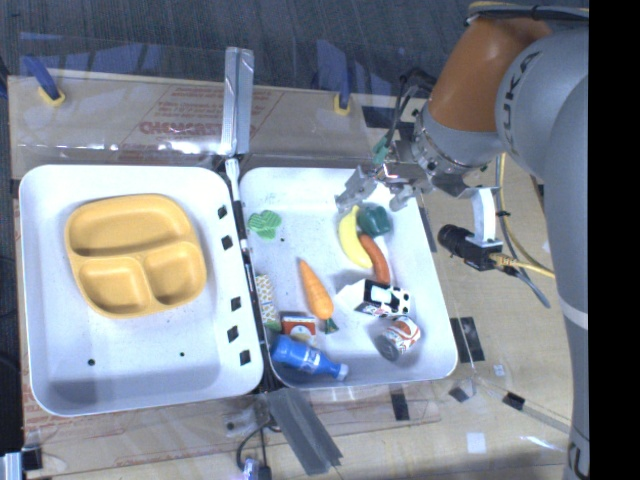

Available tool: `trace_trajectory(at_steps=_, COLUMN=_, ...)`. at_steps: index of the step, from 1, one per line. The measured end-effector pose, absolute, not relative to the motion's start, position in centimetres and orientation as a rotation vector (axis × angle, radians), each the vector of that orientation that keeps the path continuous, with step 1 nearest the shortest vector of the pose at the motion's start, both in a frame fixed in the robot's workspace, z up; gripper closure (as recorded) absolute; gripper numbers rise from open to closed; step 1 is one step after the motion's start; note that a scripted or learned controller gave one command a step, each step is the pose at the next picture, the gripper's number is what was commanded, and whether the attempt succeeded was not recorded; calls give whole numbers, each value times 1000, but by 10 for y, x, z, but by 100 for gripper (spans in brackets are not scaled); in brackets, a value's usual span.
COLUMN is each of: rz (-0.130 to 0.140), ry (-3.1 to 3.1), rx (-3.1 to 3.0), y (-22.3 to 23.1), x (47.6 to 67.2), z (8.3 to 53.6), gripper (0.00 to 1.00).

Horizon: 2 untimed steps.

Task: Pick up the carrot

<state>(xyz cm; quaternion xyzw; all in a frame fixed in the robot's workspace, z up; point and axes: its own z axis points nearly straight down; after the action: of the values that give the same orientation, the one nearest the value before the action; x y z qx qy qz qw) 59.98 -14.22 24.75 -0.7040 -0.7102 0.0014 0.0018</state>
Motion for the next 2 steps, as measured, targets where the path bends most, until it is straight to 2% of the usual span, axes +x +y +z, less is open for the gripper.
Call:
trace_trajectory(at_steps=1, rz=1, ry=-2369, rx=-2065, y=-182, x=606, z=239, gripper=0)
trace_trajectory(at_steps=2, rz=2, ry=-2683, rx=-1631, y=-210, x=586, z=147, gripper=0)
